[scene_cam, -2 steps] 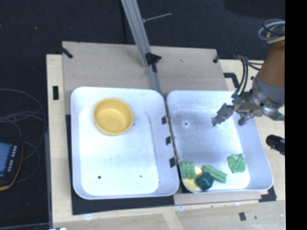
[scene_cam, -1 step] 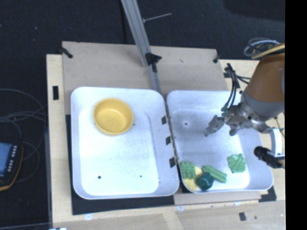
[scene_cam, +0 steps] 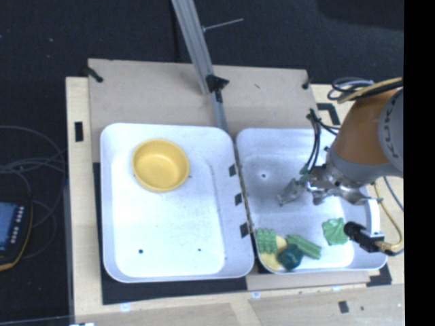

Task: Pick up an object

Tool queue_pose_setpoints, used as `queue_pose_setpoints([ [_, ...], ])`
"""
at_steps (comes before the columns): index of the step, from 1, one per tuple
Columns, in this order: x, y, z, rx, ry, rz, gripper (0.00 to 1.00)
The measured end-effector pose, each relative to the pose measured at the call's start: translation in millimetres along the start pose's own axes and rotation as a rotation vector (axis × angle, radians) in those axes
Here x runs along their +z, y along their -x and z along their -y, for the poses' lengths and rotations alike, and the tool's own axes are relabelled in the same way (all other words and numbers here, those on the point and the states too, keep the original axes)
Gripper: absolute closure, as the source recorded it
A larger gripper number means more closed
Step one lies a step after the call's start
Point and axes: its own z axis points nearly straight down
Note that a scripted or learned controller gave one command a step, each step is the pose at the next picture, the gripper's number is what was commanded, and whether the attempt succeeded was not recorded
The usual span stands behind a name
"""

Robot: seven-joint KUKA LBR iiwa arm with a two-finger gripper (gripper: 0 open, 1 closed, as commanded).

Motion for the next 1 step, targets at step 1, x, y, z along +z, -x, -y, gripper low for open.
queue_pose_setpoints([
  [1,41.5,0.6,0.1,0.000,0.004,0.001,0.00],
])
